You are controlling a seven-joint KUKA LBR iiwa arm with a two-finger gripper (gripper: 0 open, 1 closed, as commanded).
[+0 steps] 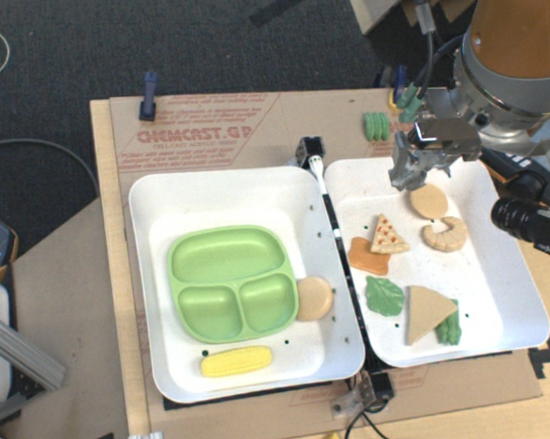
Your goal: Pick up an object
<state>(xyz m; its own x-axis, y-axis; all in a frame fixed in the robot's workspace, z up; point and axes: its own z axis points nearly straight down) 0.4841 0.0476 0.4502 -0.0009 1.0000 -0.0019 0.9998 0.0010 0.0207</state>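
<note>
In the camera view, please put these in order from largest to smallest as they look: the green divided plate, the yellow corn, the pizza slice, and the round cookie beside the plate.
1. green divided plate
2. yellow corn
3. round cookie and pizza slice: these look about alike, so I do not rank them.

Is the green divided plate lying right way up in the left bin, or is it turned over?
Right way up. The green divided plate lies flat in the left bin, its three hollow compartments facing the camera.

Grey arm (514,75); orange band; black cables; metallic end effector (413,171).
</note>
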